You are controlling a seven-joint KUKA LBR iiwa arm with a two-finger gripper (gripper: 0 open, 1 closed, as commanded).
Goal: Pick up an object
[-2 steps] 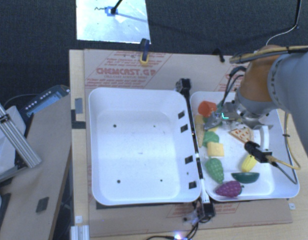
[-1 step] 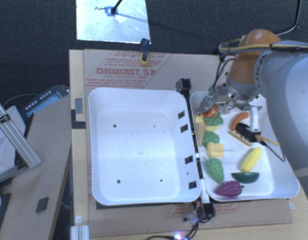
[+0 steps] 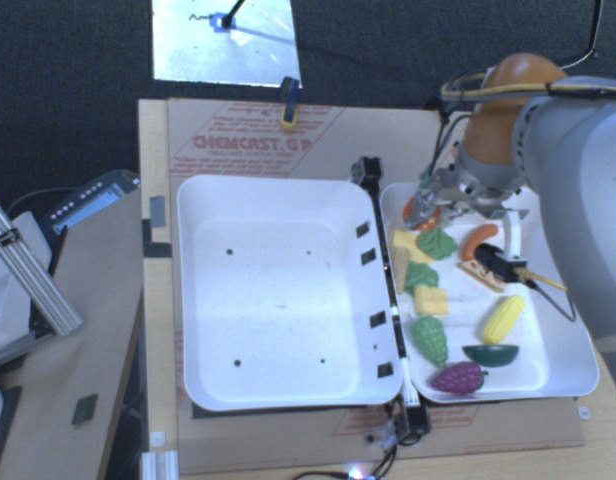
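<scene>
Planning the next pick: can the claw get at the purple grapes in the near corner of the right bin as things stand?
Probably yes. The purple grapes lie uncovered at the right bin's near edge, nothing on top; the watermelon slice sits close beside them. The claw is over the far end.

Both white bins look like smooth, slightly glossy moulded plastic, the toy corn and purple grapes share a shiny plastic finish, the printed sheet under the bins is matt brown cardboard, and the arm has a satin grey painted shell.
</scene>
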